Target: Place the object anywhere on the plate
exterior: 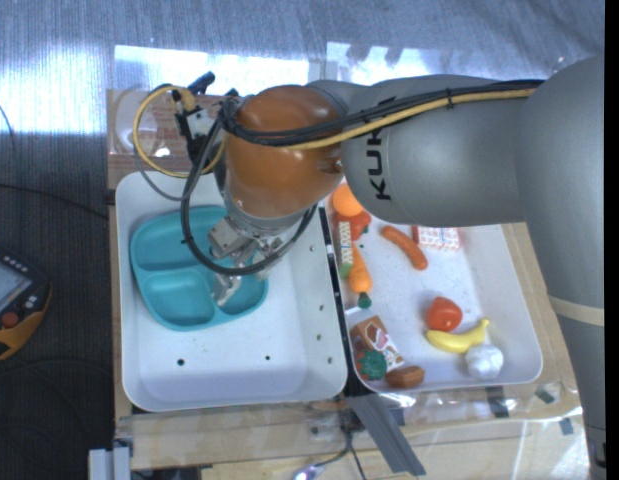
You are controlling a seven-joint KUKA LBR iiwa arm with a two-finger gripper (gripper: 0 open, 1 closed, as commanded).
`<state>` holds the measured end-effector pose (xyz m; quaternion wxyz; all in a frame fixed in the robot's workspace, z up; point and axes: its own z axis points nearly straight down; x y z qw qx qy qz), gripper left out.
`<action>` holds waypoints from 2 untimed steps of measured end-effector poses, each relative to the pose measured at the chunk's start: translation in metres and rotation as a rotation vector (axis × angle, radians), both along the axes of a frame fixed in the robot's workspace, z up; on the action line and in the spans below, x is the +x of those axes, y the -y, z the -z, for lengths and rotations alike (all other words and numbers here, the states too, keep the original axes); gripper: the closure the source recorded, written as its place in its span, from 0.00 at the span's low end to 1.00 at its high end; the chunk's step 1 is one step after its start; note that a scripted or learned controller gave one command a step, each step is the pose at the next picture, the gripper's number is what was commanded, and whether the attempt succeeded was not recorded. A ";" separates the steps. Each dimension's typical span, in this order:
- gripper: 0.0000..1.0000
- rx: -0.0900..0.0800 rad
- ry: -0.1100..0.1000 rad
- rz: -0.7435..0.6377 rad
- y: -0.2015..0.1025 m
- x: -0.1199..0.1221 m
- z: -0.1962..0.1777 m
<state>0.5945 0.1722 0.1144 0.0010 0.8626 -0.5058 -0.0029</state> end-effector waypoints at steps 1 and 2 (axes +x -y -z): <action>0.00 -0.017 0.012 -0.263 -0.025 -0.033 0.004; 0.00 -0.041 0.019 -0.501 -0.037 -0.047 0.012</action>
